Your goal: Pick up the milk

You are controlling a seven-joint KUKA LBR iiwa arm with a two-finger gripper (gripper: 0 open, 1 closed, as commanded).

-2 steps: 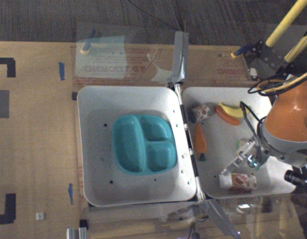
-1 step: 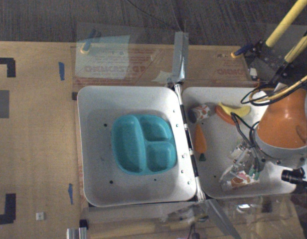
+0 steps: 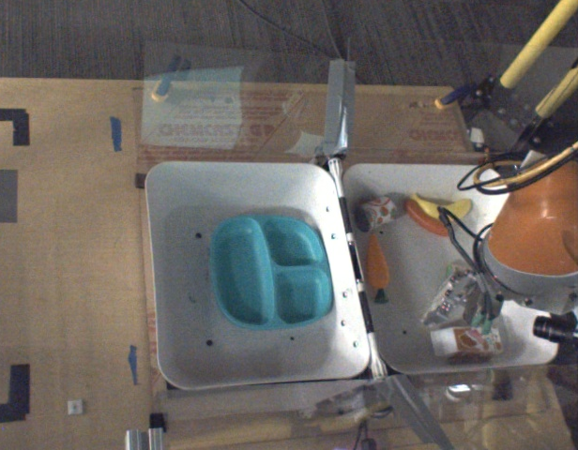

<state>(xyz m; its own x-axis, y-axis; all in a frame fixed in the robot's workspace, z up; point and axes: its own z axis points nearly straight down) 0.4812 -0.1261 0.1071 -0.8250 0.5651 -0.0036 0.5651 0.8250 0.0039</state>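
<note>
One thing decides my next move: the milk carton (image 3: 467,342) lies just below and a little right of my gripper (image 3: 455,300), in the lower right of the frame, near the bottom wall of the right bin (image 3: 402,345). The carton is on its side, its long axis running roughly left to right across the picture, with the printed face up; which end is the top I cannot make out. My gripper sits low over the bin and looks near the carton's upper edge, perhaps touching it, but nothing is visibly held. Whether my gripper is wide or narrow I cannot tell, since the wrist and cables blur it. I judge I need to shift down-frame and close across the carton's short width. The carrot (image 3: 376,262) and banana (image 3: 437,210) lie well apart, toward the upper left of this bin, and the teal divided plate (image 3: 270,270) is in the left bin (image 3: 176,251).
</note>
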